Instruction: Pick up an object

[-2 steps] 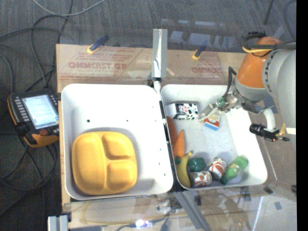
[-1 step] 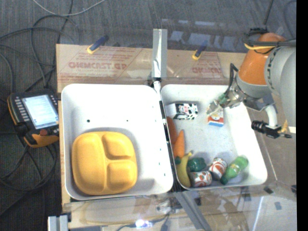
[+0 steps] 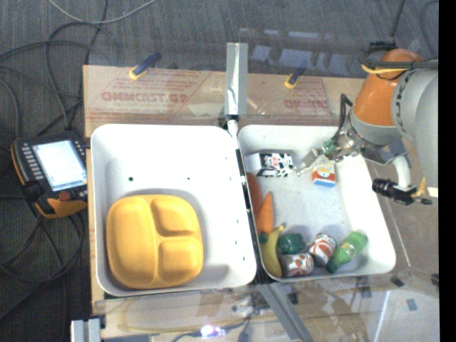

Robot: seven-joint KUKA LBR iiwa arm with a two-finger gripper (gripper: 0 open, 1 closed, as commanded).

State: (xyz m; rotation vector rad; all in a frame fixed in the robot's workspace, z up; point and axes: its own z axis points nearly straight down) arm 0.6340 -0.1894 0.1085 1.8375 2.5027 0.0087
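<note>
The arm (image 3: 399, 109) reaches in from the right, wrist bent down over the right bin (image 3: 370, 212). Whether the gripper (image 3: 329, 150) is open or closed cannot be told. A small red-and-white carton (image 3: 324, 174) lies just below it, a black-and-white carton (image 3: 275, 164) to its left.

The two bins (image 3: 171, 137) look like smooth white plastic with a soft shine. The yellow tray (image 3: 154, 241) is smooth plastic too, a bit dull. The toy bottle (image 3: 348, 249) and cans (image 3: 308, 256) look shiny. The surface (image 3: 157, 95) under the bins looks like flat brown cardboard. The floor (image 3: 85, 20) is rough grey carpet.
</note>
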